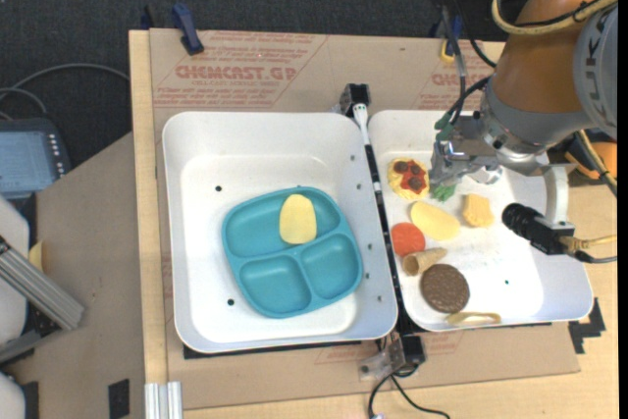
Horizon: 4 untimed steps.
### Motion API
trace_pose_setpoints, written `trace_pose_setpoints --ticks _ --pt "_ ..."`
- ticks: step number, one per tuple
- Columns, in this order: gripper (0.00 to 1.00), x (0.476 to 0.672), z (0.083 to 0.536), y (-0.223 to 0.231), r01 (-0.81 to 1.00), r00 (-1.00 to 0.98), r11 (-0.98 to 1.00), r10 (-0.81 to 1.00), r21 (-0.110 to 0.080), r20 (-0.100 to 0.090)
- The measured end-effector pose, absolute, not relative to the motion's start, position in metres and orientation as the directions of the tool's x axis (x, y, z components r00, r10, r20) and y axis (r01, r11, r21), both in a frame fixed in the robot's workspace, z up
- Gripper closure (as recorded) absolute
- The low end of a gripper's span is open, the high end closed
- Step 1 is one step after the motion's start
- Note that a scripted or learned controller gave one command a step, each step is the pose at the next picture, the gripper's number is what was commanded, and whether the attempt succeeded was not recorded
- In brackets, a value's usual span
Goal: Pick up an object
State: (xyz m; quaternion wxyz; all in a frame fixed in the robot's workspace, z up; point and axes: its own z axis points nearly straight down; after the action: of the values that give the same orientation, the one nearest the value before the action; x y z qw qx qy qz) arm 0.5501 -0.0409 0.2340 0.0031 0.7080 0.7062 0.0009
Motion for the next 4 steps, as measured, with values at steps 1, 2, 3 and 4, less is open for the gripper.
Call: trace_pose_setpoints --ticks 1,2,3,4 --pt "1.0 0.49 0.214 0.041 1.0 -0.007 0.007 1.0 -0.009 0.004" --pt "1.0 0.48 0.3 0.104 1.0 -0.01 0.009 1.0 0.009 0.004" --pt "1.0 0.491 0.541 0.098 1.0 -0.002 0.002 1.0 0.021 0.005" --pt "1.0 0.502 0.401 0.083 1.0 0.004 -0.004 1.0 -0.013 -0.004"
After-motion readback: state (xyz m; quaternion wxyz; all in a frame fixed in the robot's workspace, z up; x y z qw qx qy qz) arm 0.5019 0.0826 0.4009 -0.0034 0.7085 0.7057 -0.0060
